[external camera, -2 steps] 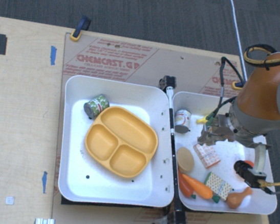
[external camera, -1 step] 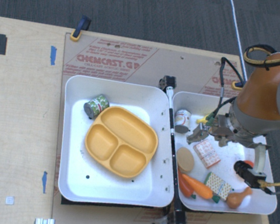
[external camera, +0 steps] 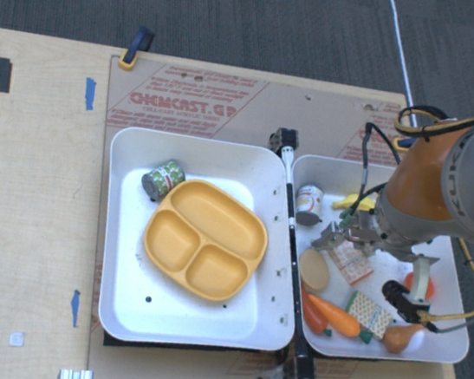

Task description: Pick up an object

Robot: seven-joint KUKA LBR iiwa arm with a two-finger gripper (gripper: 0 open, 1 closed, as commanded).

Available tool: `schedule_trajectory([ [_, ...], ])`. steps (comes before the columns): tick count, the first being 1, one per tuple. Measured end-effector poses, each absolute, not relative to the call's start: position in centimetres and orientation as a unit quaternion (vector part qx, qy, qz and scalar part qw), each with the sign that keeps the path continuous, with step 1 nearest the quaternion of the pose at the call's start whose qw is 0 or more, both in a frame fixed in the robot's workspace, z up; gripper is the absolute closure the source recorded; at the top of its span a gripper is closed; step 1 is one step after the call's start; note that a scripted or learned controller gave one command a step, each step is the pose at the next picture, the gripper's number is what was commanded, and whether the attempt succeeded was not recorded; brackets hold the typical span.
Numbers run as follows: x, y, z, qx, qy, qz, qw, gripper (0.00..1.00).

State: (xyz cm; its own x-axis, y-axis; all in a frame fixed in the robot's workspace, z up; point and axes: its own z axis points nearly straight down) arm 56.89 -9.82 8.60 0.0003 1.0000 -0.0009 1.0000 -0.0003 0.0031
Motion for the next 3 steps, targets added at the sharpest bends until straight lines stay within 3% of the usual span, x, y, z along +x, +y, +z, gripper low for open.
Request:
schedule_trajectory([
  [1, 57.0, -9.8, 9.6, 0.707, 0.707, 0.0018, 0.003, 1.00],
  [2, 50.0, -5.8, 18.5, 0.707, 0.708, 0.0001, -0.001, 1.00],
  [3, 49.3, -1.1, 19.8, 0.706, 0.708, 0.0008, 0.000, 1.00],
])
